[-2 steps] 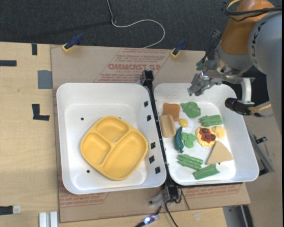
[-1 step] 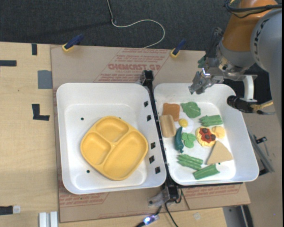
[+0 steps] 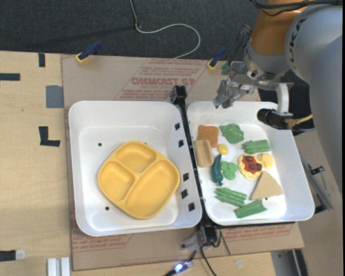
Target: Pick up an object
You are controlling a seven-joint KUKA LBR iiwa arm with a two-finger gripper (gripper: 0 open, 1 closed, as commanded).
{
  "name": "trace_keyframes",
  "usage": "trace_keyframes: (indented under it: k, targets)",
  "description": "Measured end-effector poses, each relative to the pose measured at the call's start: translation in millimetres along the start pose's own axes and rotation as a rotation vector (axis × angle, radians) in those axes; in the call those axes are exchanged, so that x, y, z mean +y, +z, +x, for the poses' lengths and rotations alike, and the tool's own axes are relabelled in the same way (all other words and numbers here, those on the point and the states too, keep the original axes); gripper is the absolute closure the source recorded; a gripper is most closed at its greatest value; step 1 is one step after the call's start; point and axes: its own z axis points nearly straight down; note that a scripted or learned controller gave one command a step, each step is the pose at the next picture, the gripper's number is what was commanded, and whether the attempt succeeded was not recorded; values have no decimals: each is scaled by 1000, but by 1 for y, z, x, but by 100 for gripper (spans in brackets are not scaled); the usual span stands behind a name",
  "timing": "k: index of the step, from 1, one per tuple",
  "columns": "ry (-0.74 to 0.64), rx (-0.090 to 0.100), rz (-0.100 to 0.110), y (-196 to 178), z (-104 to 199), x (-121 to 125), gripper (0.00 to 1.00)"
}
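My gripper [image 3: 223,98] hangs above the back left corner of the right bin [image 3: 293,154], with nothing visible between its fingers. Below it in the bin lie toy foods: an orange-brown block [image 3: 207,134], a tan bread piece [image 3: 203,152], a green leafy piece [image 3: 232,133], a small yellow ball [image 3: 222,149], a dark green pepper [image 3: 217,169], a pizza slice with red topping [image 3: 251,165], a tan wedge [image 3: 267,185] and green bean pods [image 3: 230,196]. All of them rest on the bin floor, apart from the gripper.
The left bin [image 3: 80,131] holds a yellow divided plate [image 3: 138,179]. A black divider clip [image 3: 179,94] sits between the bins at the back. A white cable [image 3: 161,27] runs over the dark backdrop. The arm's bulk [image 3: 310,33] fills the upper right.
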Motion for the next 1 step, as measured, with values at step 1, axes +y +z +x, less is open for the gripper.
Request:
trace_keyframes:
  k: [1]
  targets:
    - [3, -1, 1, 0, 14, 7, 100]
